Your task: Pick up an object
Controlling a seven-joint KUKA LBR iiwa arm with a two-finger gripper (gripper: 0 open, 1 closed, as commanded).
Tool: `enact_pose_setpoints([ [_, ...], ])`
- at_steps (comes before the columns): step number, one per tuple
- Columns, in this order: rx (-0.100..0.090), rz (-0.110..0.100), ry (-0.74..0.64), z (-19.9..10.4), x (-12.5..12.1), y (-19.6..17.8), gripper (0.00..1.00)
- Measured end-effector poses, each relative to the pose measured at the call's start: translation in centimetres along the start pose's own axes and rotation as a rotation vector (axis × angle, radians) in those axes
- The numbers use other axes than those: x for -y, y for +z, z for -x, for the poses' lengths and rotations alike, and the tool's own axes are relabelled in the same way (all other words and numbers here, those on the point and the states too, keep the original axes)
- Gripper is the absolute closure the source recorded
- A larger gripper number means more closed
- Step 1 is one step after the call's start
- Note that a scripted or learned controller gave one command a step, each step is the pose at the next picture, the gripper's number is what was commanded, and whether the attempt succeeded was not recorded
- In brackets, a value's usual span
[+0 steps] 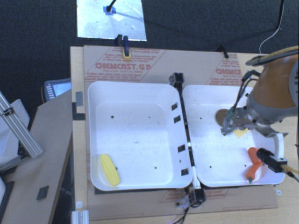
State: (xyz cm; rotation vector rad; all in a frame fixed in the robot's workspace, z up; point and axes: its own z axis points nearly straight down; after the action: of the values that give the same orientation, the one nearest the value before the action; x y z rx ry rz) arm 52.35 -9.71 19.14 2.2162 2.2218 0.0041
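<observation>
In the right bin [205,171], near its middle and toward the right side, the gripper [229,125] hangs low over the white floor, and just beside it lies a small pale yellow piece [241,133], partly tucked under the wrist; a brown round object [222,116] sits at the gripper's upper left, touching or overlapped by the grey metal, and I cannot tell which. Whether the gripper is parted or closed cannot be told from this angle, and nothing is plainly seen held; below and to the right, an orange carrot-shaped toy [254,164] lies tilted near the bin's lower right corner, apart from the gripper, with a black part of the arm crossing just above it. The grey arm with its orange band [275,83] enters from the right; in the left bin [93,125], a yellow corn cob [110,170] rests in the lower left corner, well apart from everything else; both bins sit side by side on a cardboard sheet [154,64] printed in red.
</observation>
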Motion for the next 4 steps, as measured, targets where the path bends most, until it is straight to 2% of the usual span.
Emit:
enact_pose_setpoints([
  [1,0.002,0.005,-0.003,0.9,-4.9,-4.3,1.00],
  [2,-0.001,0.007,-0.008,-4.4,-6.4,-12.5,1.00],
  [3,-0.001,0.006,-0.006,-7.4,-8.6,-19.7,1.00],
  [4,-0.003,0.000,-0.009,-14.8,-8.8,-20.4,1.00],
])
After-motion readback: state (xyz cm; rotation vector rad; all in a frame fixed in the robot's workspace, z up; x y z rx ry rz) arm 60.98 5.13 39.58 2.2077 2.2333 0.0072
